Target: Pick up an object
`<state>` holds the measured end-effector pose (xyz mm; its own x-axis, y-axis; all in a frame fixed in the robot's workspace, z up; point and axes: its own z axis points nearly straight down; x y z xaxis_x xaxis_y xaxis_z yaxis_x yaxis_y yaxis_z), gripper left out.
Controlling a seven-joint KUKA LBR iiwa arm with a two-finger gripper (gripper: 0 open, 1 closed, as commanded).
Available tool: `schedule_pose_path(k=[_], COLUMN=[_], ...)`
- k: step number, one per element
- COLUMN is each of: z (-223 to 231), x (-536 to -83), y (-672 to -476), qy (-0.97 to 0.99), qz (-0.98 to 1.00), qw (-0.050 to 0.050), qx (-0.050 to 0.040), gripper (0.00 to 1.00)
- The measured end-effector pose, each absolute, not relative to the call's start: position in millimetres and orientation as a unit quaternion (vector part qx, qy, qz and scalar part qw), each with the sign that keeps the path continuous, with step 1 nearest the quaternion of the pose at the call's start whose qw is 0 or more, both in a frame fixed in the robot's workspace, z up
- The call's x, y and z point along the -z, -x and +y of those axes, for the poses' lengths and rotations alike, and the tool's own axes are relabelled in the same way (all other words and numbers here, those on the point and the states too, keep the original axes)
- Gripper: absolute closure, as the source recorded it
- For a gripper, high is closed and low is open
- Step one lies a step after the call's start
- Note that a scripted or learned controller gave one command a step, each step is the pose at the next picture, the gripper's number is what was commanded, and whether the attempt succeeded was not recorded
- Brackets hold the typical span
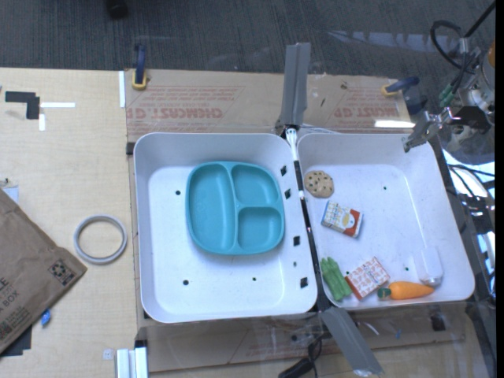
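Note:
The right bin (394, 203) holds several small items. A round cookie (319, 183) lies at its back left, with a small white and red carton (342, 219) just in front of it. Along the front wall sit a green vegetable toy (335, 278), a red patterned box (368, 277) and an orange carrot (407, 290). A clear plastic piece (429, 268) lies near the carrot. My gripper (426, 130) hangs over the bin's back right corner, apart from all of them, with nothing seen in it.
The left bin (157, 235) holds a teal divided plate (235, 208). A tape ring (100, 238) and a cardboard box (27, 270) lie on the bench to the left. Blue clamps (139, 68) (402, 87) grip the cardboard behind the bins. Cables crowd the right edge.

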<state>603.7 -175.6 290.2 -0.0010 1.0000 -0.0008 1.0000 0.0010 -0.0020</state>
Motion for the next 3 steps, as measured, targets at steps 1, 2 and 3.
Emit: schedule_pose_path(k=[1, 2, 3], z=[-136.4, -107.3, -107.9], x=[-194.2, -96.3, -96.4], y=[-599.9, -580.1, -538.0], qy=[0.654, 0.602, 0.611], qz=[-0.757, -0.799, -0.791], qw=[0.001, -0.003, -0.003], qx=[-0.0009, 0.0018, 0.0026], gripper=[0.0, 0.0, 0.0])
